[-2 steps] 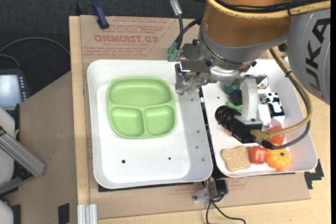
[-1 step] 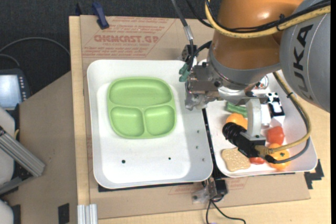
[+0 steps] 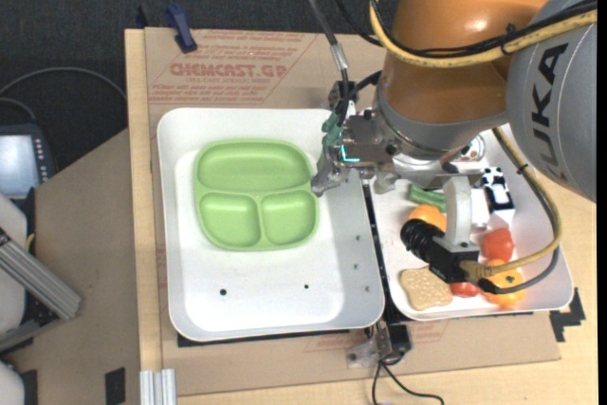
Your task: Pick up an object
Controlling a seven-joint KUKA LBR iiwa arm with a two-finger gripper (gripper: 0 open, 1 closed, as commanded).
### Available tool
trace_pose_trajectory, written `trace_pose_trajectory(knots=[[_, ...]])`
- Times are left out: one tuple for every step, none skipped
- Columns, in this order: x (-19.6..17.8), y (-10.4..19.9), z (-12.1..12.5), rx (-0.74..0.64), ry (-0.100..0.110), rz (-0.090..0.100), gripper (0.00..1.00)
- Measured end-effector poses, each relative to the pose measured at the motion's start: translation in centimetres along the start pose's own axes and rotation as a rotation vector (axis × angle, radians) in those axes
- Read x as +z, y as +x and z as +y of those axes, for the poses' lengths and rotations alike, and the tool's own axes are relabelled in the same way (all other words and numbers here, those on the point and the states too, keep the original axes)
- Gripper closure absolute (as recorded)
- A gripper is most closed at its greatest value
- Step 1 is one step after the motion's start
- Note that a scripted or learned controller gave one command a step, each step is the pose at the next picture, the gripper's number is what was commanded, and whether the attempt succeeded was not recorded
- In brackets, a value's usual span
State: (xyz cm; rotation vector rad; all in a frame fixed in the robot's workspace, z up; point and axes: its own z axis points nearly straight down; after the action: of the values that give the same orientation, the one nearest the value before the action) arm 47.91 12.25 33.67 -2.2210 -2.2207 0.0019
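The hand (image 3: 351, 156) sits at the centre of the frame, under the bulky wrist, over the strip where the two bins meet. The arm hides most of it, so I cannot tell whether it is open or closed, and nothing can be seen in its hold.

Just left of it, almost at its tip, is the right edge of a green tray (image 3: 256, 194) with three compartments, lying flat in the upper part of the left bin (image 3: 275, 299). To the lower right, the right bin (image 3: 391, 251) holds a cluster of small pieces:

- a tan cracker (image 3: 425, 287) near its lower left corner
- an orange piece (image 3: 424, 215) above the cracker
- a green piece (image 3: 432, 197) above the orange one, partly under the arm
- a red piece (image 3: 499, 245) further right

All of them rest on the bin floor, and both bins stand on a cardboard sheet (image 3: 228, 62).

As I judge it, the pick is not yet done, since nothing has been lifted. The tray looks like the nearest candidate, but which thing is meant is not clear. Closing on something and raising it clear both remain.
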Motion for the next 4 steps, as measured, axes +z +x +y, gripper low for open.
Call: trace_pose_trajectory(knots=[[-1.1,0.0,0.0,-0.001,-0.002,0.0,1.0],[-2.1,0.1,0.1,-0.001,-0.004,0.0,1.0],[1.6,1.2,0.0,-0.001,0.004,0.0,1.0],[-3.3,-1.5,0.1,0.003,-0.007,0.001,1.0]])
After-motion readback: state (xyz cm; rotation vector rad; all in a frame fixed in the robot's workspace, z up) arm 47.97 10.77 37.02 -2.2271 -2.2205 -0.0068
